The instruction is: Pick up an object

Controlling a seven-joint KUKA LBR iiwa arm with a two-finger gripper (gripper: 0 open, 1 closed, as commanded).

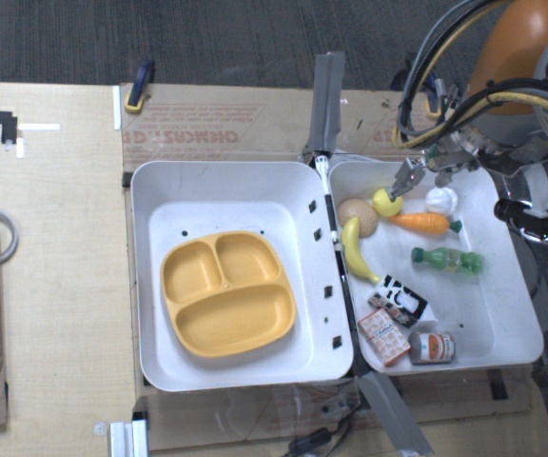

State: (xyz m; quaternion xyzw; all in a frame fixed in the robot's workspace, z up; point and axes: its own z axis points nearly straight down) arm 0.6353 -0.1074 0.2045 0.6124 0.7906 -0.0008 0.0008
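Pale wood-grain bench top [55, 255] spreads under two shallow white plastic bins with rounded corners, and a strip of brown printed cardboard [217, 127] lies flat behind them against dark carpet.

From the camera view, the left bin [150, 284] carries a smooth yellow divided plate [226, 293], moulded into three compartments, sitting slightly turned on the bin floor.

The right bin [502, 322] holds the loose items. A curved yellow banana [354, 250] lies along the bin's left wall, with a round tan potato-like piece [357, 213] touching its upper end. A small yellow pear-shaped toy [386, 203] sits just beside that tan piece. An orange carrot [422, 223] with a green stem end lies near the middle, and a crumpled white lump [441, 199] rests just above it. A green bottle [447, 260] lies on its side below the carrot. Toward the front sit a black-and-white packet [402, 300], a flat reddish printed box [382, 337] and a small can [433, 347] on its side.

The gripper [402, 184] reaches down from the right at the bin's back left area, its tip at the yellow pear-shaped toy; whether its grip is closed on the toy cannot be told. Grey arm links [502, 150], looped black cables [445, 55] and the glossy orange band [521, 36] rise behind it.
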